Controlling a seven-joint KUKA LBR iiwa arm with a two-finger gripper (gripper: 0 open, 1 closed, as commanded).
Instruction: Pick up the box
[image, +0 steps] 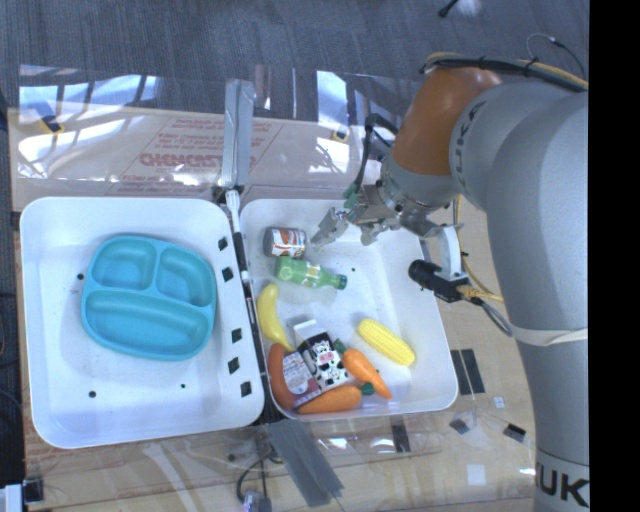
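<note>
My tool (345, 228) hangs over the far edge of the right bin (430, 330), fingers spread apart with nothing between them. One finger (325, 229) points down toward the can; the other (369, 232) sits just right of it. The orange band (435, 110) is above it, past the bin's far right corner.

The box (322, 362) I'm after, black and white with a cow-like print, lies near the right bin's near edge, well apart from my tool. It sits in a pile: a small packet (297, 373) touches it on the left, a carrot (363, 371) leans along its right side, and a longer orange piece (325, 401) runs under it against the near wall.

A banana (268, 315) lies along the left wall of that bin, just beyond the pile. A corn cob (386, 342) rests to the right of the pile, close to the carrot. Nearer my tool, a green bottle (309, 274) lies on its side, and the can (286, 242) lies just beyond it, toward the far left corner.

In the left bin (40, 330), a blue tray (148, 296) with compartments sits near the middle. Both bins stand side by side on the desk (490, 390).
</note>
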